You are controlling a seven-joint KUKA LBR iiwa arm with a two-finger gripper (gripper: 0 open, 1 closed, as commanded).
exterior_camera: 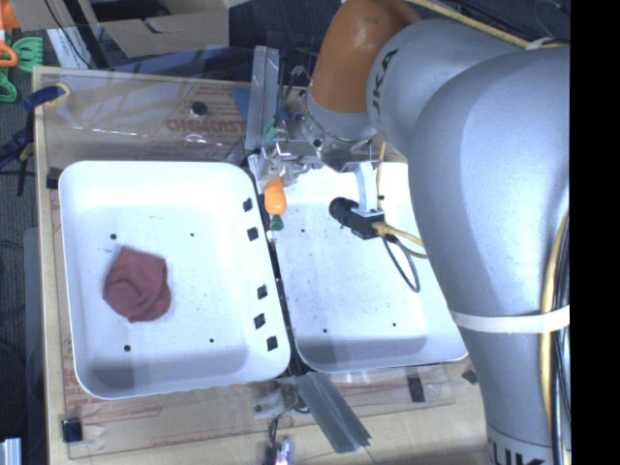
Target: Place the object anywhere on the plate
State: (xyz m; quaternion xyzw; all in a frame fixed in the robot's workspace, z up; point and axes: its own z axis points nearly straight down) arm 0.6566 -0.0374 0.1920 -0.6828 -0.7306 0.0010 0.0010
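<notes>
A small orange carrot-shaped object (276,200) with a green tip hangs over the divide between the two bins, near their far end. My gripper (275,170) is directly above it, with the fingers closed on its upper end. The dark red plate (138,284) lies in the left bin (87,201), left of centre and well away from the gripper. The grey arm with its orange band covers the right side of the view and hides part of the right bin (349,347).
A black connector (354,216) and a looping cable (402,255) hang from the wrist over the right bin. Black clips (260,294) line the rim between the bins. Boxes and clutter sit beyond the far edge of the bench.
</notes>
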